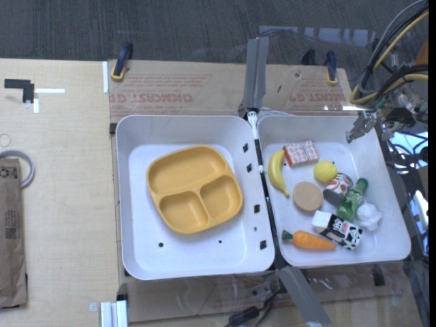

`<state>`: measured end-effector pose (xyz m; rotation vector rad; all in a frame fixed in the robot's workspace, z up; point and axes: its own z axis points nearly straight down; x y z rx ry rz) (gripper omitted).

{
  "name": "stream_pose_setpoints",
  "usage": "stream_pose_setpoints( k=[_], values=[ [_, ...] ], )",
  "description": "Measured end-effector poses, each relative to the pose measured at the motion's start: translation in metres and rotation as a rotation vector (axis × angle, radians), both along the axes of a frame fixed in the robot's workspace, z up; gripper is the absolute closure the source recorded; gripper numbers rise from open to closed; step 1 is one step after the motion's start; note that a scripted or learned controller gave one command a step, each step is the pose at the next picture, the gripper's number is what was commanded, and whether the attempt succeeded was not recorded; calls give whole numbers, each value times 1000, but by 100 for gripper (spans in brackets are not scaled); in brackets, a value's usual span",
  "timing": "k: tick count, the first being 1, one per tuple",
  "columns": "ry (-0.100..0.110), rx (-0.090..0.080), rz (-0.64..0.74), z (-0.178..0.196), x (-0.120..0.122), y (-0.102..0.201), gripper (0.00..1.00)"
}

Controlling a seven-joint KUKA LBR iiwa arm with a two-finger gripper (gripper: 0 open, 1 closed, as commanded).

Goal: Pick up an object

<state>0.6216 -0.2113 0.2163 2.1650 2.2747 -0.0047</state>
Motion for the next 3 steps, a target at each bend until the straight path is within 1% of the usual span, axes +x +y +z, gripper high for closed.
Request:
stream_pose_setpoints(
  k=[1, 2, 3],
  values=[
    [-3, 11, 77, -124, -26, -3, 0],
    [-1, 2, 103, -124, -63, 20, 0],
    [-3, 0, 100, -115, -63, 18, 100]
  ],
)
